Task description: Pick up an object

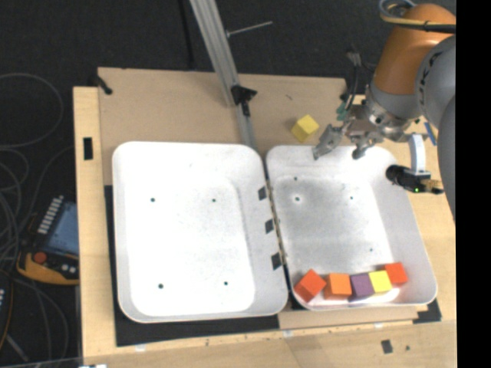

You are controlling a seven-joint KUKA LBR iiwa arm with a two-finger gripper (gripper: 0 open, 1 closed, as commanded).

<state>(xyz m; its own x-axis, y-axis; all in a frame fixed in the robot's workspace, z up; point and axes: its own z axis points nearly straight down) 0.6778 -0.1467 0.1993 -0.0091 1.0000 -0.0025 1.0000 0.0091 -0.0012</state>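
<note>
Nearest the camera, five small blocks sit bunched in a row against the near rim of the right-hand shallow white plastic bin (399,228): a red-orange cube (311,284) at the row's left end, then an orange cube (338,284), a purple cube (360,284), a yellow cube (380,282) and a second red-orange cube (396,274), each touching its neighbour. Farther back, over the bin's far rim, hangs the grey arm's two-finger gripper (338,146), its dark fingers spread apart with nothing between them. Just beyond that rim, on the bare tan bench, lies a lone yellow foam cube (305,128), a little to the gripper's left. The gripper is well apart from the row, so any descent from here would likely close on bare bin floor or strike the rim. Tight packing against the wall could also block a finger from slipping between blocks.
</note>
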